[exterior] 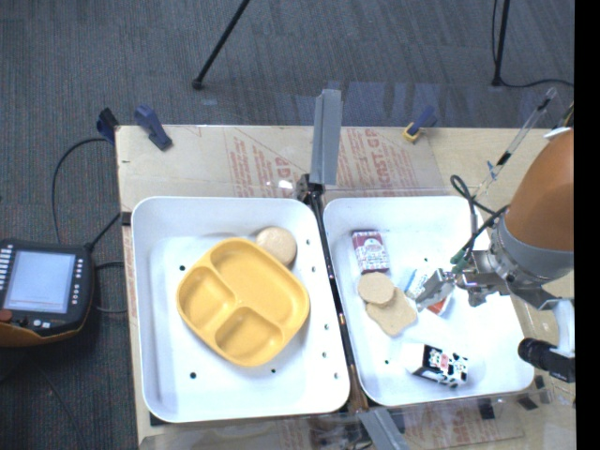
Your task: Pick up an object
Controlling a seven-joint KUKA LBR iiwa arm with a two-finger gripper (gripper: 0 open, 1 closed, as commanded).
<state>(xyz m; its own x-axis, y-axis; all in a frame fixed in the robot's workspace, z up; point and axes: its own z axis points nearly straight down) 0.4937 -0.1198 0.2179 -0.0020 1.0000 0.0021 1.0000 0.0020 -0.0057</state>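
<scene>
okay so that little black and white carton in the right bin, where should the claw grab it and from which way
The carton lies flat near the right bin's front edge, tilted, apart from the other things. Probably best to come straight down from above and pinch across its narrow width at the middle. The free floor on both long sides leaves room there.

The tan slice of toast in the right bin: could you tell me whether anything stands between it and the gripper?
Nothing visible does. The gripper hangs just right of the toast slice in the right bin, with bare floor between them. A round cracker overlaps the slice's upper left edge, on the far side from the gripper.
</scene>
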